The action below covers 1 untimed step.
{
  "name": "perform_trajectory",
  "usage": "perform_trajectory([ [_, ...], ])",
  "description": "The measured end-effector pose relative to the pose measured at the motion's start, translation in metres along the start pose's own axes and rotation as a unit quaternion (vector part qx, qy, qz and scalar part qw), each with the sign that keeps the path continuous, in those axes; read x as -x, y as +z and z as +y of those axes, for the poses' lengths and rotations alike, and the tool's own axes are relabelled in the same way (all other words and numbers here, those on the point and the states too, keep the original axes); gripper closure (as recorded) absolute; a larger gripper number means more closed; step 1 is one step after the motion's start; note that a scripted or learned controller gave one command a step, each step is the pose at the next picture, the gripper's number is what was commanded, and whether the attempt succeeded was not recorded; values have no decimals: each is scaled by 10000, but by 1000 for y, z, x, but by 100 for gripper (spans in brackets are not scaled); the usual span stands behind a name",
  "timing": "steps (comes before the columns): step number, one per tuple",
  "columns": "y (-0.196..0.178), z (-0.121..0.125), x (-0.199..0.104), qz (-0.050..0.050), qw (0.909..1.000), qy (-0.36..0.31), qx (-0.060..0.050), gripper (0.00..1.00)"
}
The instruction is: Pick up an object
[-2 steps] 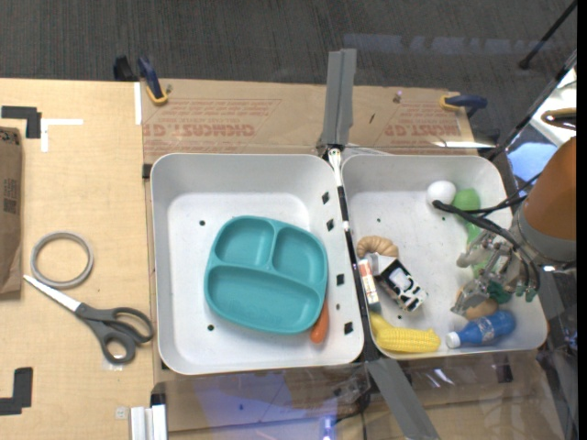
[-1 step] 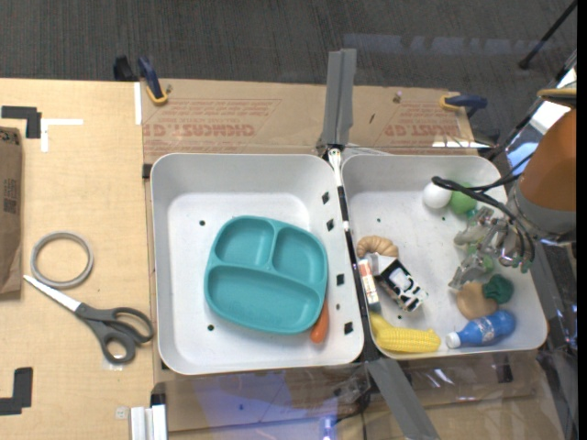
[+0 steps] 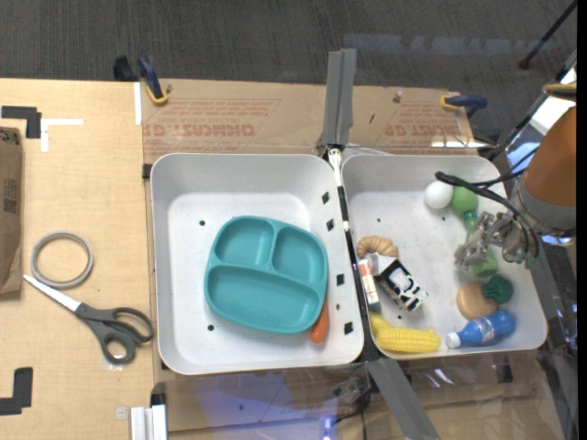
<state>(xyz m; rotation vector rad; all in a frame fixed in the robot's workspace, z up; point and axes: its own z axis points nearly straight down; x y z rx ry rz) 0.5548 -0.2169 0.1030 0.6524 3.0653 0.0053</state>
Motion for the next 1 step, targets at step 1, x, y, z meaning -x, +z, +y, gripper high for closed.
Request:
perform_trajectory([
  [1,-112,36,-4,9,9994,352,-21,100],
])
